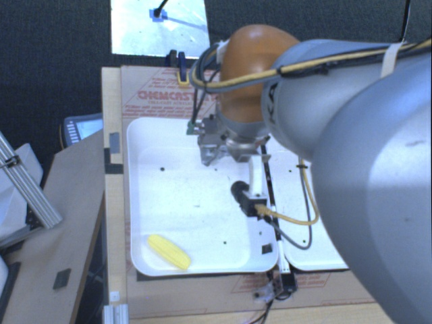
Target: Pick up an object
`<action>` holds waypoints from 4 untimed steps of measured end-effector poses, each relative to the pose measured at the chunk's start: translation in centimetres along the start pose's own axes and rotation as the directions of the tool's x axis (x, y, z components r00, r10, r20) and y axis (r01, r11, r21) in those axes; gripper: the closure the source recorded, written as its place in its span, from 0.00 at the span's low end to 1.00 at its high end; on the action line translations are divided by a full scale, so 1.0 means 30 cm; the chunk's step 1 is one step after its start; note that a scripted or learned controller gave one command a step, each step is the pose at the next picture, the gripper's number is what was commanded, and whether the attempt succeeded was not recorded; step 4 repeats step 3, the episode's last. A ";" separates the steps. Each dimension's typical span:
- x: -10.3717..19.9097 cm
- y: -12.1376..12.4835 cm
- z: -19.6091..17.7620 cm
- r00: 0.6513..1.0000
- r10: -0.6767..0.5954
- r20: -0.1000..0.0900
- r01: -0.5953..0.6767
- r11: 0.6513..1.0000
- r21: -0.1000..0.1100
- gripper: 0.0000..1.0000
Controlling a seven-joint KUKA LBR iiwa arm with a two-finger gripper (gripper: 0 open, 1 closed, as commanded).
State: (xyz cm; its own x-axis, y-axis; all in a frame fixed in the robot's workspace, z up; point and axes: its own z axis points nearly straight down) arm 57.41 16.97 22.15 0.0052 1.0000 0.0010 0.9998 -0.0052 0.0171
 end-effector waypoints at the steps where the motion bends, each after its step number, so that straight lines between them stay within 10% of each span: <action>1: 0.082 -0.276 0.417 1.000 -0.006 -0.001 0.006 1.000 0.013 1.00; 2: 0.212 -0.297 0.447 1.000 -0.010 0.001 0.010 1.000 0.012 1.00; 3: 0.213 -0.018 0.453 1.000 -0.008 0.000 0.008 1.000 0.009 1.00; 4: 0.213 -0.018 0.453 1.000 -0.008 0.000 0.008 1.000 0.009 1.00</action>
